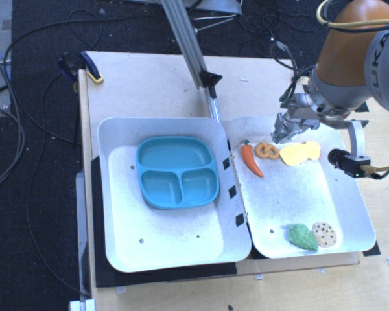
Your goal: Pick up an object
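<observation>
We see the arm (356, 57) as a rounded grey housing with a broad orange band; a thin pale cable loops over the orange at twelve o'clock. Dark cables trail along the grey metal wrist; at four o'clock a white bracket carries a small black unit (347, 161).

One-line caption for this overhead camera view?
Gripper hovers over right bin near pretzel; blue tray in left bin.

Blue tray (177, 172): smooth plastic, slight sheen. White bins (168, 241): matt plastic, faintly speckled. Counter (142, 83): pale, matt. Slanted pole (181, 28): brushed metal. Arm's orange band (353, 41): glossy.
</observation>
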You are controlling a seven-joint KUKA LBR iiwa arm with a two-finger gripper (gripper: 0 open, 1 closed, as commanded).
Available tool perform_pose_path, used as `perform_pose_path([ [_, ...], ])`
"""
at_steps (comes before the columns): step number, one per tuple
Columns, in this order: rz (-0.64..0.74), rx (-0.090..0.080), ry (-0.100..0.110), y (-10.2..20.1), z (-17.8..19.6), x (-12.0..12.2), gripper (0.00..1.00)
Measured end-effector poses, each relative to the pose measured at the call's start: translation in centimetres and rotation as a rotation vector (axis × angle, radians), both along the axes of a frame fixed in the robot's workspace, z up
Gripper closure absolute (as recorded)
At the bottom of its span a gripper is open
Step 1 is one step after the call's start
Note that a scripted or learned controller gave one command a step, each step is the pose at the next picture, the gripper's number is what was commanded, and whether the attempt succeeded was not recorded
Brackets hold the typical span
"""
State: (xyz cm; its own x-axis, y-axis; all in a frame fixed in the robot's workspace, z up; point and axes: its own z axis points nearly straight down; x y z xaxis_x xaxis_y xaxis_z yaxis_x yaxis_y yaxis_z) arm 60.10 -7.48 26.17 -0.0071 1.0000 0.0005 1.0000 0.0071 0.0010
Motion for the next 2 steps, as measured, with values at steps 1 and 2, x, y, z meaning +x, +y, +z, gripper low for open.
perform_pose_path([
  [1,0.0,0.0,0.0,5.3,0.4,0.3,1.0],
  [2,0.0,0.0,0.002,11.2,-1.3,1.1,1.0],
])
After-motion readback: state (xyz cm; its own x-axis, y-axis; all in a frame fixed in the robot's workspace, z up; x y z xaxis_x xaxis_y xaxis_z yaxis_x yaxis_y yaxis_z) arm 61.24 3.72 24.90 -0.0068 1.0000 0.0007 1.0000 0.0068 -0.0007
